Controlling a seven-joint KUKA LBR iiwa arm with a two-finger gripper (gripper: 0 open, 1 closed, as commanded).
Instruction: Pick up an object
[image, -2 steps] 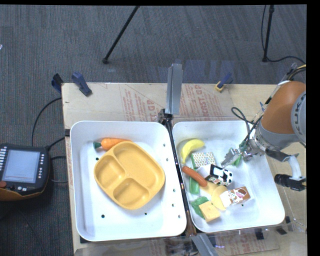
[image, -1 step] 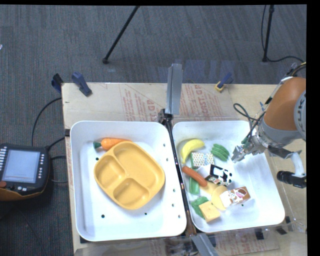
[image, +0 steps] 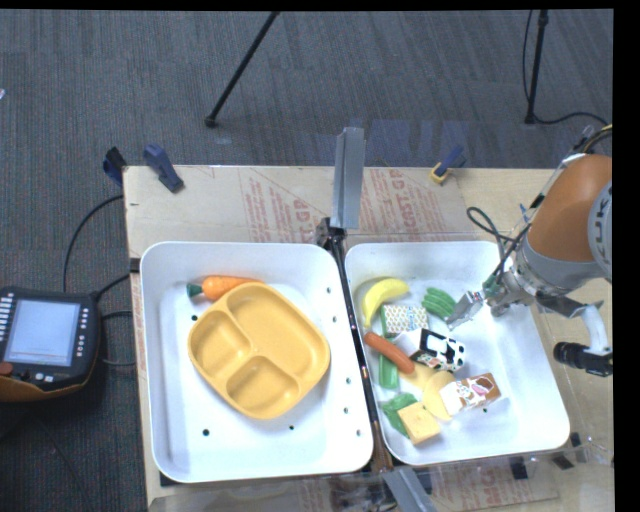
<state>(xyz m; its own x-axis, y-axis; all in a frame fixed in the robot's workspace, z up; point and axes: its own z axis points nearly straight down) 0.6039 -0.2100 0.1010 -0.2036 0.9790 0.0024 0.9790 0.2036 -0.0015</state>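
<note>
My claw (image: 468, 305) hangs over the upper middle of the right shallow white plastic bin (image: 540, 400), reaching in from three o'clock under my grey wrist with its orange band (image: 565, 215). Whether the claw is apart or together I cannot tell from this slant, and nothing shows between its tips.

The toys lie heaped on the left half of that bin. Just beside the claw at nine o'clock sits a green pea-pod toy (image: 438, 300). Further on toward nine o'clock lies a yellow plastic banana (image: 381, 295), with a small white patterned box (image: 404, 319) below it. At seven o'clock from the claw, near it, is a black-and-white cow-patterned carton (image: 441, 351). A red-orange sausage-shaped toy (image: 389, 352) lies beyond that, and a brown and white printed carton (image: 472, 393) sits toward six o'clock, well apart.

The printing on the boxes is too small to read. Reddish lettering on the cardboard-coloured bench top (image: 270, 200) is upside down and I cannot make it out
</note>
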